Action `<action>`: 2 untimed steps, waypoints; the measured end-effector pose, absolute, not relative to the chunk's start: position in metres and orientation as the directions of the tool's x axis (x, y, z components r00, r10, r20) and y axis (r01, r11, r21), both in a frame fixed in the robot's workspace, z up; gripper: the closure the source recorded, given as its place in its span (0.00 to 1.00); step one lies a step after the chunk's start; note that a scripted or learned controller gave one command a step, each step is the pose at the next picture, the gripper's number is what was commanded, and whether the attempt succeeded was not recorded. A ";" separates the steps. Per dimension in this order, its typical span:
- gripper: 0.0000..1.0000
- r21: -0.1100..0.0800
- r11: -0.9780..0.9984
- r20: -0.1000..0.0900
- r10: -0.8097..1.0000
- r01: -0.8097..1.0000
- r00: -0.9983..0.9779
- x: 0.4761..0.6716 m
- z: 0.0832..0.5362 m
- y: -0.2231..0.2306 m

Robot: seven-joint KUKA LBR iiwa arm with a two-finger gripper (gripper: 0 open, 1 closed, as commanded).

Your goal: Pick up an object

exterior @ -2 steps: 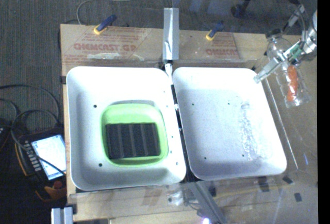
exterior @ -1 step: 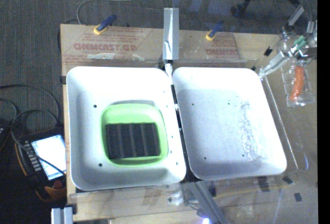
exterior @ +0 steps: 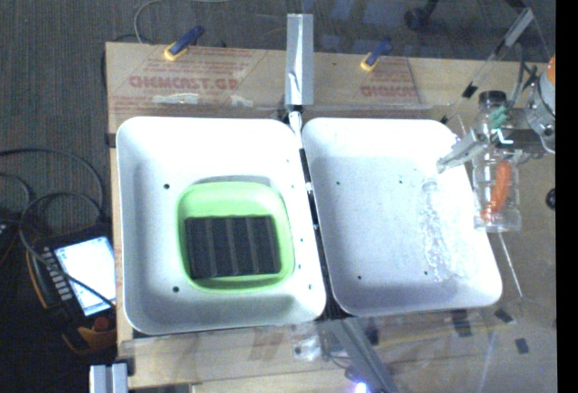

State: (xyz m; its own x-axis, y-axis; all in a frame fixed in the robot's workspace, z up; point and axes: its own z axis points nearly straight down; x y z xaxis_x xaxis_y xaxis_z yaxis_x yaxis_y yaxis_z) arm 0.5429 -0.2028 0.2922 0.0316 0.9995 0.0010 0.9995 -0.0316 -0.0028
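A light green tray-like object (exterior: 237, 242) with a dark ridged middle lies in the left bin (exterior: 144, 156). My gripper (exterior: 488, 152) hangs over the right rim of the right bin (exterior: 361, 165), at the end of the arm coming in from the right. Just below it, a small orange object (exterior: 498, 188) in a clear casing sits at the bin's right rim; whether the gripper holds it is unclear. A faint clear, glinting streak (exterior: 433, 238) lies on the right bin's floor, left of the gripper.
A metal post (exterior: 298, 66) stands at the back between the bins. Two blue-and-yellow clamps (exterior: 183, 42) (exterior: 376, 54) sit on the bench's back edge. A cable and a screen device (exterior: 77, 269) lie on the floor at left.
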 end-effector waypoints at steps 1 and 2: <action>0.00 0.000 0.335 0.001 0.942 0.942 -0.335 0.533 0.237 -0.206; 0.00 0.000 0.190 -0.002 0.982 0.982 -0.190 0.570 0.353 -0.223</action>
State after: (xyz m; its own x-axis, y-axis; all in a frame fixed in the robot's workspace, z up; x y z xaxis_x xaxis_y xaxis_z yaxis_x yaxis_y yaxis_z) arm 0.5701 -0.2234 0.3530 -0.1897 0.9818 -0.0022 0.9818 0.1897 0.0002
